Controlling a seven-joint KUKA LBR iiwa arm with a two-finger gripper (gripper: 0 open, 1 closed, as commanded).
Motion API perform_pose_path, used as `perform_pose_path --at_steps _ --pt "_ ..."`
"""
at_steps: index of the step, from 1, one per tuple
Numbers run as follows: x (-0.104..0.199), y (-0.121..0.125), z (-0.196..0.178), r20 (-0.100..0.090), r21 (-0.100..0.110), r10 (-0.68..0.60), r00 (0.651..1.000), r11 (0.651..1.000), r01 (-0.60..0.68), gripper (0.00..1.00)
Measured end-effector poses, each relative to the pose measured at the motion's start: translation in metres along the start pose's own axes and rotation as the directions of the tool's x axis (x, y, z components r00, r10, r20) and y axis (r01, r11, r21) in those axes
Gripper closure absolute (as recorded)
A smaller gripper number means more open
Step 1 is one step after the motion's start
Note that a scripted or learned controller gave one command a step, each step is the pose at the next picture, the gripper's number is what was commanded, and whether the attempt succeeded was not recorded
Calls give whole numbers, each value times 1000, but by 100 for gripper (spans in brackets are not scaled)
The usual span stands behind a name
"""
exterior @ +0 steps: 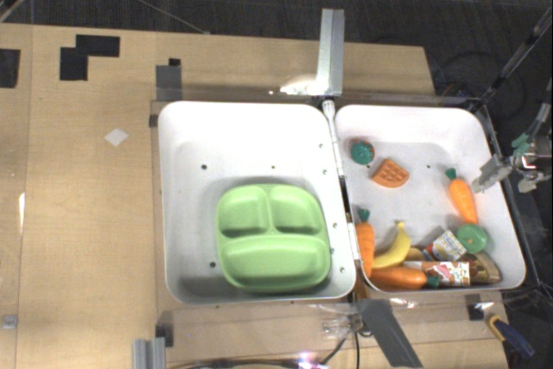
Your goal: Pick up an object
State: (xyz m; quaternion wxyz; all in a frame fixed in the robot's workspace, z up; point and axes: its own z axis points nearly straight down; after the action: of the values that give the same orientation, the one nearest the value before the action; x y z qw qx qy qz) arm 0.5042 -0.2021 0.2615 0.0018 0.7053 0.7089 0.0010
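1. So basically nothing had been picked up yet. Every item sat loose in the right bin [415,121], and the gripper [505,168] was parked at that bin's right rim, beside the upright carrot [463,200].
2. Whether it was open or closed? Honestly couldn't tell, it's tiny and partly cut off at the edge. Nothing looked held.
3. Candidates: that carrot was closest, with a green round piece [472,236] just below it. Further left were the waffle-looking orange wedge [390,174], a teal ball thing [362,153], and a banana [393,246] in the crowded front pile.
4. The left bin [199,134] just had the green divided plate [273,236].
5. Left to do, I'd say: pretty much everything, meaning descend, grip, lift.
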Motion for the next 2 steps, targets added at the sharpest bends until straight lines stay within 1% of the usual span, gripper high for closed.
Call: perform_pose_path --at_steps 1,2 --pt "-3 48 -66 1 -2 133 991 991 -133 0" --pt "-3 50 -78 2 -8 124 992 992 -124 100"
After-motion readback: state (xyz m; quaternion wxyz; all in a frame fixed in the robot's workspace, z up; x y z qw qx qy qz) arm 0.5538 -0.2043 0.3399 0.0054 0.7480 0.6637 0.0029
